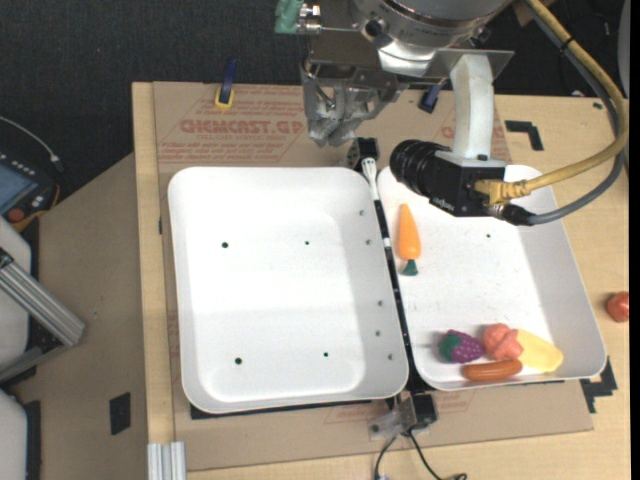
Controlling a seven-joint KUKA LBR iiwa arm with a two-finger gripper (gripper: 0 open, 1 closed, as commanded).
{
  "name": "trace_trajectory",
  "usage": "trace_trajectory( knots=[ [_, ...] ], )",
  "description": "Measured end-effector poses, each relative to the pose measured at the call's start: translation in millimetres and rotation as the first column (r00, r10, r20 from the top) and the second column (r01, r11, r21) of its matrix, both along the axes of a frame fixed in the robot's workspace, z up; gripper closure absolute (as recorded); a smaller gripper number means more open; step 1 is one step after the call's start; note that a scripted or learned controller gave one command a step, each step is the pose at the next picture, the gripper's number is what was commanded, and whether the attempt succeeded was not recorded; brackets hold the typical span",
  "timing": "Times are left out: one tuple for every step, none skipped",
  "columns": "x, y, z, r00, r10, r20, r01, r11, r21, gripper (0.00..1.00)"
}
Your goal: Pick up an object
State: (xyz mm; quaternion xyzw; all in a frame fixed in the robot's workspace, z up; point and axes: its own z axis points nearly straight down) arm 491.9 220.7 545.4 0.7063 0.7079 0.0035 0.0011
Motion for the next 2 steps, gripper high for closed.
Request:
trace_trajectory(
  knots=[
    [-12.5,3.2,-12.9,1.000,-0.001,-0.009,0.001,1.000,-0.004,1.00],
    [73.4,3.9,-8.9,1.000,-0.004,0.001,0.004,1.000,0.000,1.00]
  ],
)
